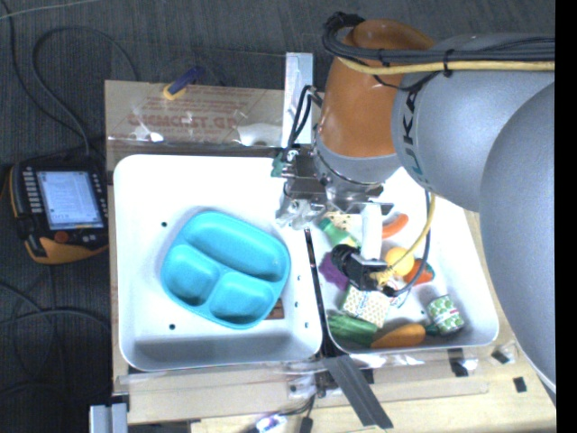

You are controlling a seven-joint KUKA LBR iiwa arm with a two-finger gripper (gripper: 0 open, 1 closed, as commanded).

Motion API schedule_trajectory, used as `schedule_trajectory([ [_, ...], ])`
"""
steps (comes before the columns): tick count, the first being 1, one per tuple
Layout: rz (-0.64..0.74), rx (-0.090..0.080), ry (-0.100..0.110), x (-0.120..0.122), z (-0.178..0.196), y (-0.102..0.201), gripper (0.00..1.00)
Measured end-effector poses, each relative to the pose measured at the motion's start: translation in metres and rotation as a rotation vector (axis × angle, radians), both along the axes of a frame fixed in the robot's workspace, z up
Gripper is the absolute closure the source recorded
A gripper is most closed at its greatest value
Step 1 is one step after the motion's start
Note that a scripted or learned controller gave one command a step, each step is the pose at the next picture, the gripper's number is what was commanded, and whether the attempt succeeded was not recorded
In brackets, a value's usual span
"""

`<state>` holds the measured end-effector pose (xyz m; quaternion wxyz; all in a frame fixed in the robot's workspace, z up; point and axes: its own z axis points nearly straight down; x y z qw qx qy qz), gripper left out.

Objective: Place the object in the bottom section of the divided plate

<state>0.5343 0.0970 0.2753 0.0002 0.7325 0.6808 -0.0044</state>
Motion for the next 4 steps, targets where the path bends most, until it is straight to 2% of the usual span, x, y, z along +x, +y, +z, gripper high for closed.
schedule_trajectory([
  [1, -0.128, 0.002, -0.002, 0.024, -0.032, 0.072, 1.0],
  [2, -0.729, -0.002, -0.008, -0.003, -0.009, 0.121, 1.0],
  [3, -0.662, -0.002, -0.007, -0.031, -0.001, 0.104, 1.0],
  [4, -0.662, -0.003, -0.007, -0.031, -0.001, 0.104, 0.0],
])
